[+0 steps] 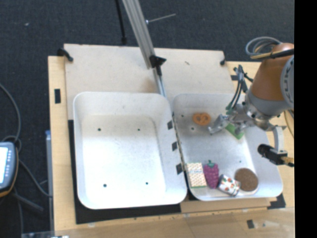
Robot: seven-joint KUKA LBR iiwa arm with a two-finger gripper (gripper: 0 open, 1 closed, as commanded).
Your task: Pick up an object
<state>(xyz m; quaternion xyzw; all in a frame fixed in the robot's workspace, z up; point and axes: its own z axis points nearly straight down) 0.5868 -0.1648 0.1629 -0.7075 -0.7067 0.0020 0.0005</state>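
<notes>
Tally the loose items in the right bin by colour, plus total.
Right bin, loose items by colour:
Orange: 1, round piece
Green: 1, item beside the gripper
Cream/yellow: 1, box
Magenta: 1, item
White with red spots: 1, can
Brown: 1, disc
Total: 6

Counter: light wood top, pale board laid across far part. Two shallow white bins side by side on it, touching along inner edges. Left bin near counter's left edge. Right bin reaches toward right edge, its front corner close to counter's near edge. Dark mat shows under left bin's front and left rim. Slanted aluminium post clamped at board's far middle, black bracket at foot.
</notes>
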